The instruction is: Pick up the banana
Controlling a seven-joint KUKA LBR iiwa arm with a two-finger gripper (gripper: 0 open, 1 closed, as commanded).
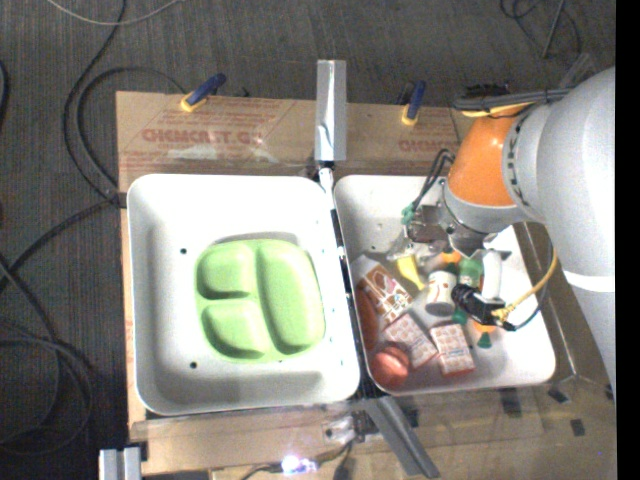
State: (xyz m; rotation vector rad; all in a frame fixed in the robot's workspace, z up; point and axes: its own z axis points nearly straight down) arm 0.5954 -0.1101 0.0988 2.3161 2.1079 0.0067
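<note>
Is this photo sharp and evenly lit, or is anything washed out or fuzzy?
Camera view: the white bins glare brightly, nearly washed out; the green tray stays clear; the arm's pale shell at right is overexposed and soft; small items under the claw, including the banana, are grainy and hard to make out.

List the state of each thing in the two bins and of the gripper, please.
Green tray: lies flat in the left bin.
Banana: lies in the right bin, partly hidden under the gripper.
Cartons: lie on their sides, close together.
Red fruit: rests at the bin's near edge.
</note>
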